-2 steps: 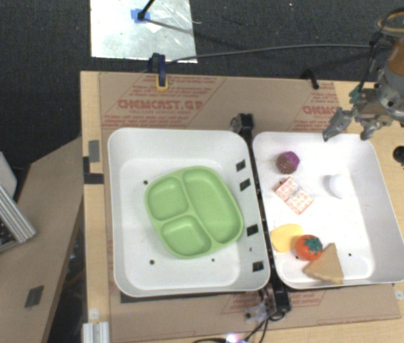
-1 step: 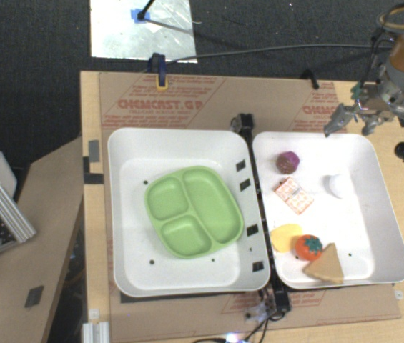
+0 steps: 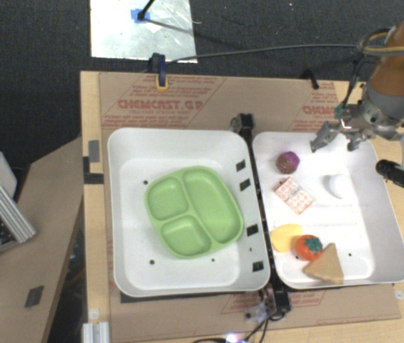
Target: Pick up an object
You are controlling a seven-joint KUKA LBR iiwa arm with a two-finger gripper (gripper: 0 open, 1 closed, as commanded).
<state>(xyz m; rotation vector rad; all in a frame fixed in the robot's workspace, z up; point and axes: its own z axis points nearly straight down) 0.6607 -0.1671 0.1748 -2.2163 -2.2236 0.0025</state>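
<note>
**Nothing Picked Up Yet**

While the toys are left lying in the right bin, nothing is held by the gripper, which is seen spread apart and bare above the bin's far edge. A purple ball is found nearest to it, with a checked block, a yellow piece, a tomato and a tan wedge placed nearer. A green tray is kept in the left bin. All the grabbing is left to be done. "CHEMCAST GP" is printed in red on the board.

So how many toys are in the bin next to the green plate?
6, all in the right bin: purple ball, white piece, checkered block, yellow piece, tomato, tan wedge. More could hide behind them.
</note>
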